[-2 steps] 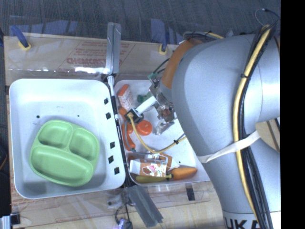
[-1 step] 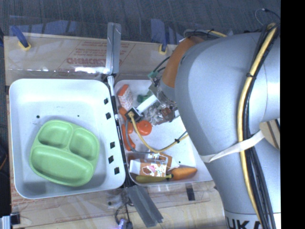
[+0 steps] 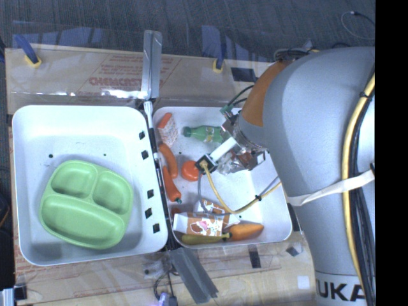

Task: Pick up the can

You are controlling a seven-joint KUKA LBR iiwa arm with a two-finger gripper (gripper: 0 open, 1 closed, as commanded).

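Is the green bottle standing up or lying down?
Lying down. The green bottle rests on its side near the back wall of the right bin, its cap end pointing toward the small carton.

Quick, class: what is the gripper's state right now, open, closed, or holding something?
Gripper: it is low over the right bin, but whether it is open, closed or holding anything cannot be told.

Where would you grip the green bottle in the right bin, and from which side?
Probably take the green bottle across its mid-body, coming from above: it lies on its side, cap pointing left, with both long sides exposed.
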